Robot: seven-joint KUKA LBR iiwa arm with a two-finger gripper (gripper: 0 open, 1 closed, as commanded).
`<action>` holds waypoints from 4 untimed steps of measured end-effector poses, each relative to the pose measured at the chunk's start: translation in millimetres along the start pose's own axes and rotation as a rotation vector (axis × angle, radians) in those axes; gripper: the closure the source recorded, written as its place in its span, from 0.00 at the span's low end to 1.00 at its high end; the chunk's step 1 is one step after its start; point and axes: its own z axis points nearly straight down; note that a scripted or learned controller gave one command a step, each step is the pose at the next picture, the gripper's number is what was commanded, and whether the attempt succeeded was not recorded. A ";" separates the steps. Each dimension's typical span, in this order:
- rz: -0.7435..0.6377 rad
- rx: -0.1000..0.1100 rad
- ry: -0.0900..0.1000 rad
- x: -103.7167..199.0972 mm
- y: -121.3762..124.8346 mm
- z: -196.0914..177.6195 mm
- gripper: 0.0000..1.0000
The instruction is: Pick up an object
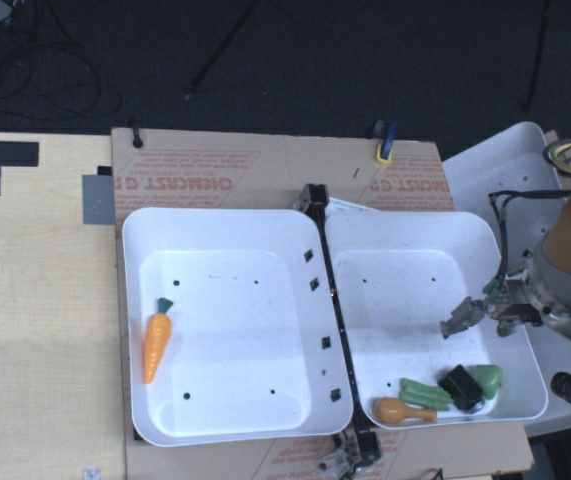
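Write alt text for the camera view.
A grey robot arm's gripper hangs over the right white bin, above a cluster at its near edge: green toy vegetables, a black block and a tan gourd-like toy. A toy carrot lies alone in the left bin.

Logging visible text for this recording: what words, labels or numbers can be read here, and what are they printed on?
"CHEMCAST GP", a likely reading: red print, upside down, on the brown cardboard sheet behind the left bin, around.
The same print repeats behind the right bin, around.
Red print on the cardboard's front edge, around: cut off, too small to read.
No text is visible on the bins or on the objects in them.
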 end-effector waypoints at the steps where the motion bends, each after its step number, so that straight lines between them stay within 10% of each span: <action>1: -0.011 -0.011 0.001 87.3 32.1 -115.0 0.00; 2: -0.004 -0.018 -0.001 100.6 19.7 -272.1 0.00; 3: -0.009 -0.003 0.001 178.0 8.9 -306.2 0.00; 4: -0.003 0.017 -0.001 230.6 36.4 -43.4 0.00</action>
